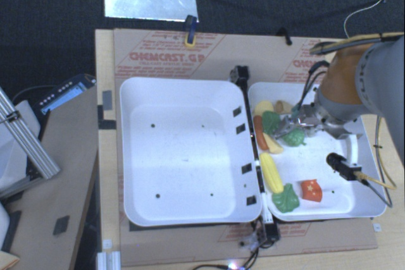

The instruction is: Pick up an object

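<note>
**Grabbing something out of the crowded right bin: go for one item, not the pile**

So the arm (364,82) comes in from the right and the tool (292,125) sits low over the upper left part of the right bin (361,202), right in among the toy food. It's on top of a green leafy piece (293,136), and there's another green bit (270,121) just beside it. Honestly I can't tell how the tool is set or whether it's got anything, since it's mostly a grey blur against the greens.

What's in that bin: a pale yellow piece (264,107) near the top corner, an orange-red long thing (259,131) lying along the divider wall, a corn cob (271,172) below that, a green broccoli-looking piece (286,198) near the bottom edge and a red strawberry-ish piece (311,190) just beside it. The left bin (136,199) sits next to it on the table (104,136).

My take on doing this well: the cluster under the tool is tight, so things are touching and one could easily get nudged rather than pinched. I'd centre over the leafy green, come straight down, and lift slowly to check it comes along. Soft lumpy shapes tend to squirt out sideways. If that looks dicey, the strawberry and the corn sit more apart and look like easier picks.
</note>
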